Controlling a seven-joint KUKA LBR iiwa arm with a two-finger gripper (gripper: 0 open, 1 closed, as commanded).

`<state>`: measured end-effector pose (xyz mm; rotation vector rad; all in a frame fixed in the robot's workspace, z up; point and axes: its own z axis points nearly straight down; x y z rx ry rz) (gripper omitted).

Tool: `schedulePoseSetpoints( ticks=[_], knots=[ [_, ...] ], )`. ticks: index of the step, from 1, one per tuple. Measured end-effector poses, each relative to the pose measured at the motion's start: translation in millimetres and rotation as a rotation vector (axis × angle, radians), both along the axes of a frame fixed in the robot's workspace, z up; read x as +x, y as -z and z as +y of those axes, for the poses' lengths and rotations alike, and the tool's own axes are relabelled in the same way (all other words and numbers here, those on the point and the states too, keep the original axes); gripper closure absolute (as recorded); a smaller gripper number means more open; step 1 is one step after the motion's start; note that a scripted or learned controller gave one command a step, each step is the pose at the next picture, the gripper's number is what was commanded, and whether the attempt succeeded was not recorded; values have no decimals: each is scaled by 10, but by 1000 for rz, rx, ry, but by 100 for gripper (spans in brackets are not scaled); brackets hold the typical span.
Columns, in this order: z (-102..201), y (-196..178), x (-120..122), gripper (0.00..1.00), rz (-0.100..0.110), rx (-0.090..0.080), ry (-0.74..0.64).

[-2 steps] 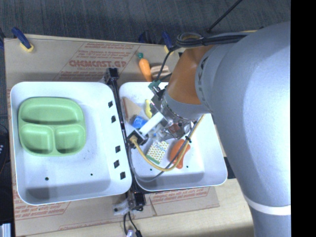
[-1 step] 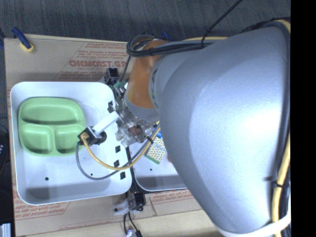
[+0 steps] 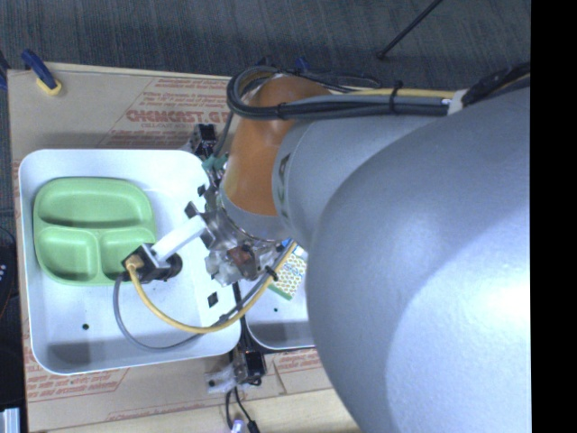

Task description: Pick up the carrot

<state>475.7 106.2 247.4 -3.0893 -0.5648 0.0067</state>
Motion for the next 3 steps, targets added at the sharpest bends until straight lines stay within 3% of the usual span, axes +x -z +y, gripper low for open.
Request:
schedulePoseSetpoints(
  ticks=[1, 2, 3],
  knots=[
    [2, -97, 1, 100, 4, -1, -5],
    [816, 147, 113, 100, 0, 0, -33],
    [430, -74, 244, 100, -1, -1, 145]
  ],
)
